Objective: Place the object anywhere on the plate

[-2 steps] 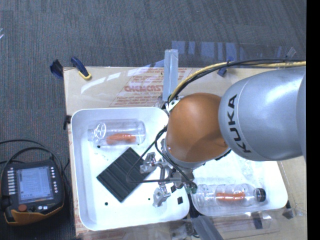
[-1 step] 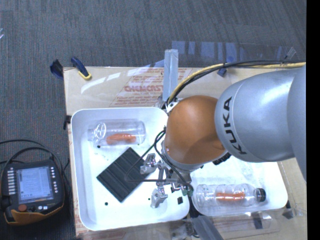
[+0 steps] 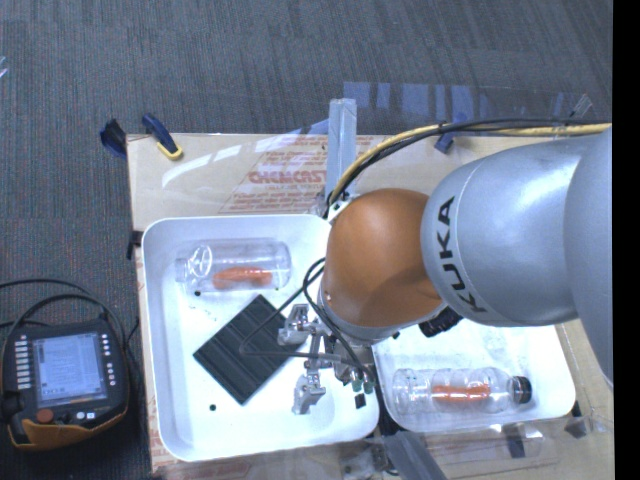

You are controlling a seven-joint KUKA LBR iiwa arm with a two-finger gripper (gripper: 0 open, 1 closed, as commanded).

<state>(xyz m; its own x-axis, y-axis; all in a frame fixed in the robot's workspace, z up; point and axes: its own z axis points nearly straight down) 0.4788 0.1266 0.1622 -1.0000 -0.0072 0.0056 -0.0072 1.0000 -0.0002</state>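
**A:** What lay closest to the camera?

**B:** The gripper (image 3: 308, 393) hung low over the left bin (image 3: 160, 368), near its front right corner. It was just beside the right edge of the black plate (image 3: 240, 348). I could not tell how the jaws stood, as the pictures were too coarse there.

**A:** And the object?

**B:** One clear bottle (image 3: 455, 388) with something orange inside lay on its side in the right bin (image 3: 560, 408), apart from the plate. Level with it, well off to the left, a teach pendant (image 3: 65, 373) sat on the dark carpet.

**A:** Farther back?

**B:** The plate lay flat and turned at an angle in the middle of the left bin. Behind it, a second clear bottle (image 3: 232, 266) with orange contents rested against the far wall. The orange band (image 3: 380, 258) of the arm (image 3: 500, 238) loomed over the gap between the bins. Beyond that, the wooden bench (image 3: 220, 168) carried a blue and yellow clamp (image 3: 160, 136) at its far left corner.
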